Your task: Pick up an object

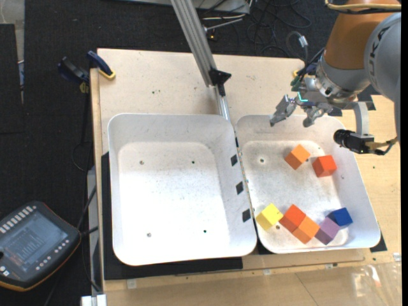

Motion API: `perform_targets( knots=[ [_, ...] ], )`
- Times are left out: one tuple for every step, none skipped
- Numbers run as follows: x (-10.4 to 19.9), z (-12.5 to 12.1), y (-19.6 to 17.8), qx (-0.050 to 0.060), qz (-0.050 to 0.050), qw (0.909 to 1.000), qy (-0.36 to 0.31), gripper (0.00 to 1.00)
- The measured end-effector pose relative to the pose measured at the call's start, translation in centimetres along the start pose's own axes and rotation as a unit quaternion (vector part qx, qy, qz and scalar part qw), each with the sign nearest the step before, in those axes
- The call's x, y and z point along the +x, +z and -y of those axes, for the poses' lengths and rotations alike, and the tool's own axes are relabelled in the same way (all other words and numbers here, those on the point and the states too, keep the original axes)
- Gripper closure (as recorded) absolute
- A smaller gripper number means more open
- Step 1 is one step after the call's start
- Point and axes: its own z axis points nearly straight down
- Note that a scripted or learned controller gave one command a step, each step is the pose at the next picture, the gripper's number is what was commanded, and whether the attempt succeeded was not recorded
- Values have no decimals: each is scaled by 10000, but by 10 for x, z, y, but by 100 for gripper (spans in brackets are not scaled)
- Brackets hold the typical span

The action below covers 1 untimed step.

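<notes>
Blocks lie untouched in the right bin [366, 199]: an orange cube [297, 156] and a red cube [324, 165] near its far wall, five more clustered at its near edge. Gripper [297, 115] hovers spread and empty beyond the orange cube; descent, grasp and lift remain. Fingertips blur against the tabletop [159, 81]

Two bins side by side on the bench [159, 75]: left bin [127, 139], right bin [363, 215], their inner rims touching. Right bin holds seven blocks: a far pair [298, 156] [324, 165] just beside each other near its middle, and a near cluster along its front edge, running left to right [269, 216] [294, 217] [307, 229] [327, 230] [341, 217], most touching. Gripper [295, 113] hangs above the right bin's far edge, behind the far pair; a clamp [83, 70] sits at the bench's far-left corner, a handheld pendant [32, 242] left of the bench at the near side.
</notes>
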Motion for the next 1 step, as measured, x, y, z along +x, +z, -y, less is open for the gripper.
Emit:
perform_targets(
  knots=[
    [0, -1, -3, -19, 5, 10000, -6, 0]
  ],
)
